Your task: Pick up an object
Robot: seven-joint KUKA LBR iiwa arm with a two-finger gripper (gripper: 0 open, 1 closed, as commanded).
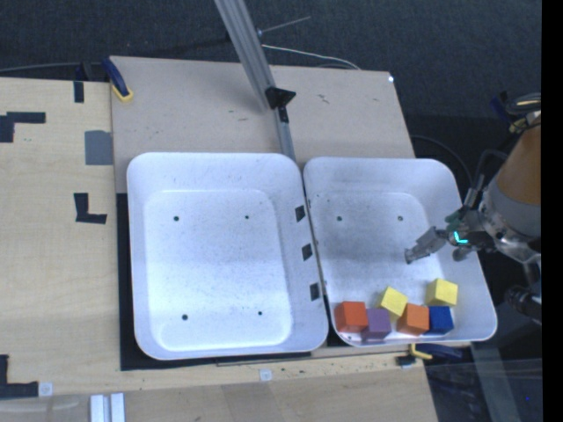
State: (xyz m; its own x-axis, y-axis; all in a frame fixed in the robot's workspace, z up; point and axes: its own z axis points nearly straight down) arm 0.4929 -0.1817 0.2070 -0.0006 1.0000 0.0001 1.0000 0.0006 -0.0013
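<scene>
The two white bins point(220, 170) look like smooth plastic, scuffed grey inside. The bench point(53, 262) looks like pale wood. The slanted pole point(246, 38) is shiny metal.

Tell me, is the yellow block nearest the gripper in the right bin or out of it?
In. The yellow block rests on the floor of the right bin, inside its right rim, just above the blue block.

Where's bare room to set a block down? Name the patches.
The left bin's whole floor is bare. The right bin's upper and middle floor is bare, left of the gripper. Its near edge is crowded with blocks, orange through blue.
</scene>
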